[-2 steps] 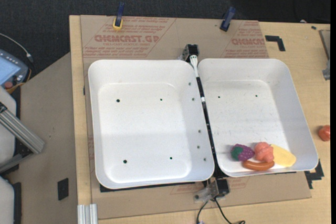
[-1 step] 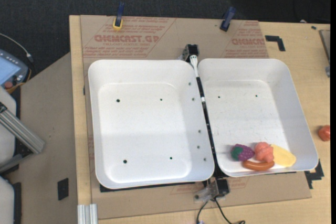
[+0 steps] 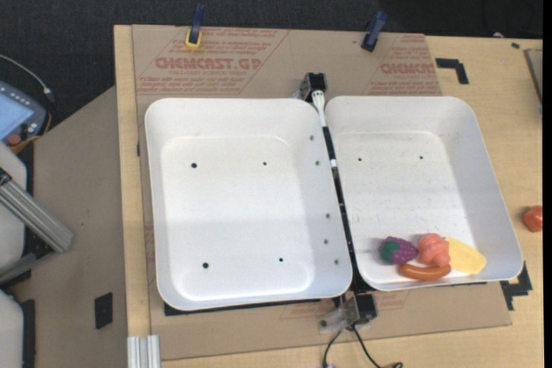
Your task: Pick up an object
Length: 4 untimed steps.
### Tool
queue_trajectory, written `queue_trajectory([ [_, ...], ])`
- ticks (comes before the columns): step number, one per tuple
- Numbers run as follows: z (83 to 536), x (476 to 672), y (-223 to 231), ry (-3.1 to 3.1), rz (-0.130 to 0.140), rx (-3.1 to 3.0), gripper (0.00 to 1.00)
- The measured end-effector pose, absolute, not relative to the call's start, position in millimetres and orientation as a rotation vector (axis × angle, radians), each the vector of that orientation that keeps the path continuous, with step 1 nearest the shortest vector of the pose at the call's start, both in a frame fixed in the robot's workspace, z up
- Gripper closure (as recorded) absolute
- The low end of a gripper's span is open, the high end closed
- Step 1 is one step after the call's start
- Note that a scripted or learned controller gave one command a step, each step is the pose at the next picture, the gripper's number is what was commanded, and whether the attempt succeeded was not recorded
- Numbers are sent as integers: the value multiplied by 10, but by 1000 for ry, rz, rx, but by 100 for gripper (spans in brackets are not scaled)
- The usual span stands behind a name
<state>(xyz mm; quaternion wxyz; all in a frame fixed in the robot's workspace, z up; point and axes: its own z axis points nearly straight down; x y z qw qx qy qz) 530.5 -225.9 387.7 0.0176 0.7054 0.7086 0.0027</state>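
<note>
Starting with the gripper, its state cannot be told from this view, and nothing can be said of what it holds or touches. Four small toy foods sit clustered in the near right corner of the right bin (image 3: 414, 125), close to its front rim. A purple bunch (image 3: 398, 250) is leftmost, touching a lumpy pink-orange piece (image 3: 434, 249) beside it. A yellow piece (image 3: 467, 258) lies against the pink-orange one on its right, its long axis slanting from upper left to lower right. An orange-red sausage (image 3: 423, 271) lies just in front of them, long axis running left to right, slightly curved with its ends turned toward the far side. The left bin (image 3: 233, 125) sits beside it, rims meeting. A small orange object (image 3: 533, 219) rests on the bench, right of the right bin.
</note>
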Motion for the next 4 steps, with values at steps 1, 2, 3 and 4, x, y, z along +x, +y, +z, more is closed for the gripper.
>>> queue_trajectory([
  [1,3456,5094,-2238,2223,-4,2227,100],
  [2,3590,5114,-2243,2218,2,2218,100],
  [3,3694,5120,-2246,2215,3,2215,100],
  [4,3800,5127,-2249,2213,4,2211,100],
])
